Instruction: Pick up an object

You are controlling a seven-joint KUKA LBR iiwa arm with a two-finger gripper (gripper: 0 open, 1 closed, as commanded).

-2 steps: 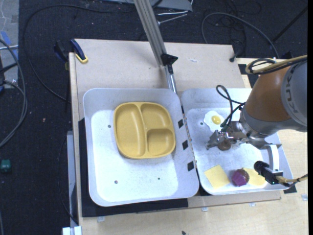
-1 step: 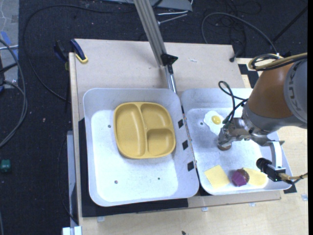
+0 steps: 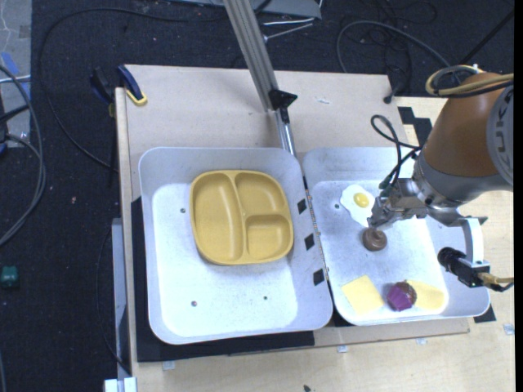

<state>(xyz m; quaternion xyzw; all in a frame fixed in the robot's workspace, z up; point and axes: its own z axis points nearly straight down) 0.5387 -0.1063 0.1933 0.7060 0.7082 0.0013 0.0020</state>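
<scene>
We find the gripper (image 3: pixel 381 216) low in the right-hand bin (image 3: pixel 327 178), at the centre right of the frame; directly below it in the picture, and touching or very nearly touching its tip, sits a small brown round object (image 3: pixel 375 239), which we judge the likeliest target. The object lies toward the lower edge of the frame from the gripper, a shade to the left; being round, it offers no long axis to align with (any approach angle should serve). Whether the gripper is spread or closed we cannot tell; the wrist hides the tip. The object is dull brown, squat, button-like, with a paler top. Just above and left of the gripper lies a toy fried egg (image 3: pixel 357 200); a yellow slab (image 3: pixel 362 294) and a purple piece (image 3: pixel 400 296) lie well apart, near the bin's lower edge.
</scene>
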